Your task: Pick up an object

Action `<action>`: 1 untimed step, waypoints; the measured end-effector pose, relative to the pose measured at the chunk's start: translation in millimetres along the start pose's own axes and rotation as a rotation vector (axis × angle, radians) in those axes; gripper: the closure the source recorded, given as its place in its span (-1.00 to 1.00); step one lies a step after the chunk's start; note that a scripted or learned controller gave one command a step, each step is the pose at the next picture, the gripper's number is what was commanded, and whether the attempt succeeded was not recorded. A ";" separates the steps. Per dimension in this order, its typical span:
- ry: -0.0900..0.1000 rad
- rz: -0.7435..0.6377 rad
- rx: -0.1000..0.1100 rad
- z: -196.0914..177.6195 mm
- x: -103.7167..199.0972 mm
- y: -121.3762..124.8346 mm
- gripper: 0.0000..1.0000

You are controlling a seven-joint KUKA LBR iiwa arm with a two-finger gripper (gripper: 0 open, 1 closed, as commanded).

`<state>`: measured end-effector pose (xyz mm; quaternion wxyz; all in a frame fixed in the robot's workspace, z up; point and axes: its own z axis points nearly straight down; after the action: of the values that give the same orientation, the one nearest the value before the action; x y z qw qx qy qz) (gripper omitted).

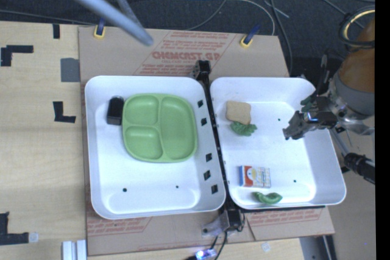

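Cardboard is covering the table [36, 131] under two white bins. I am seeing the tan block [238, 111] lying at eleven o'clock in the right bin [317, 189], touching a green leafy piece [244, 128] at its six. My tool [297, 128] is hovering at that bin's three o'clock edge, released and grasping nothing. A green divided plate [161, 128] is sitting in the left bin [97, 192].

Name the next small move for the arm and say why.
Probably slide the end effector left toward the tan block. It sits at the right bin's right side with nothing between its fingers, and the block and green piece lie straight across.
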<state>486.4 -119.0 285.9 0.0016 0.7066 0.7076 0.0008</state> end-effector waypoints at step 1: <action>0.002 -0.005 0.004 4.8 56.8 4.4 1.00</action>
<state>490.7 -62.2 281.1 -0.0006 0.7049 0.7093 -0.0001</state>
